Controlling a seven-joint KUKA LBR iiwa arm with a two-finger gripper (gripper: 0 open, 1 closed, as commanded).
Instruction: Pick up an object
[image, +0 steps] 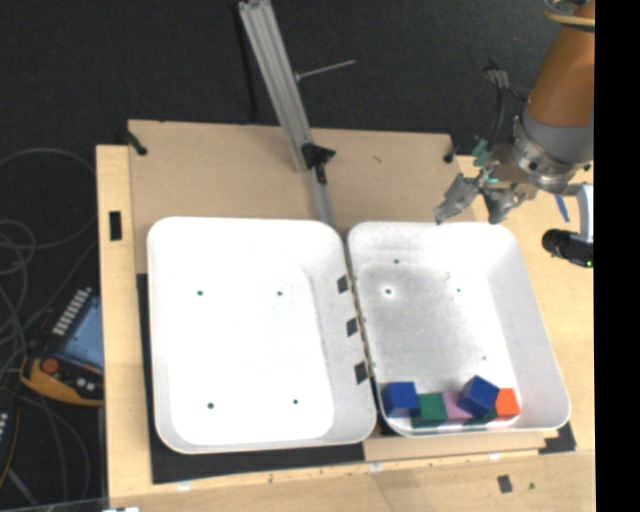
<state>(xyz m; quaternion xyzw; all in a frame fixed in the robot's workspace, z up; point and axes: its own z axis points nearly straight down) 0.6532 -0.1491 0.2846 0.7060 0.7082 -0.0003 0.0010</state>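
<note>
On the left of the worktop (230, 170) sits the left bin (165, 330), its white floor bare apart from a few dark dots. Just beside it, touching along the middle seam, is the right bin (440, 300). All the pickable objects are bunched along this bin's near wall: a blue cube (400, 396), a green cube (431, 407) touching it, a flat pink piece (456, 408), a second dark blue block (480, 395) sitting tilted, and an orange block (507, 402) just beside that one.

Further right and up, the gripper (478, 198) hangs over the far right corner of the right bin, well apart from the cluster. Its fingers look spread, with nothing between them.

To do the pick well, I judge the arm should travel across the bin toward the near wall and choose the blue cube at the left end, since it has free space on one side. The fingers should straddle it squarely before descending; the wall and crowded neighbours could block a closing finger
</note>
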